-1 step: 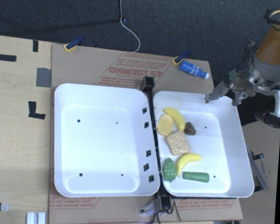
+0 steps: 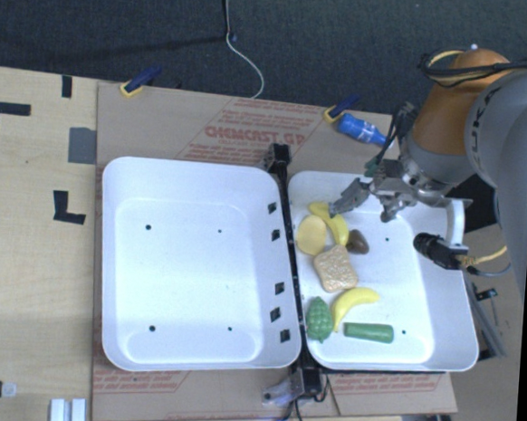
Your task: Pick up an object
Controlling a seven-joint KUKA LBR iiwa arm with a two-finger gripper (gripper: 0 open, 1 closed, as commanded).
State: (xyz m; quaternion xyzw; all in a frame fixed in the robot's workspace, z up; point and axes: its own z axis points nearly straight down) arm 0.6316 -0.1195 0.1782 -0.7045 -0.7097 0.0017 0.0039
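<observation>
Spread-fingered grey metal gripper (image 2: 370, 202) hovers over the right white plastic bin (image 2: 435, 341); centring squarely above the small brown oval object (image 2: 358, 242) should secure it.

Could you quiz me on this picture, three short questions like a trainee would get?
1. True or false: every toy food item lies in the right bin.
2. Which item lies nearest the camera? A) green cucumber B) brown nut C) tan cracker
3. Fill in: the gripper hangs open over the ___ bin.

Key: 1 true; 2 A; 3 right.
</observation>
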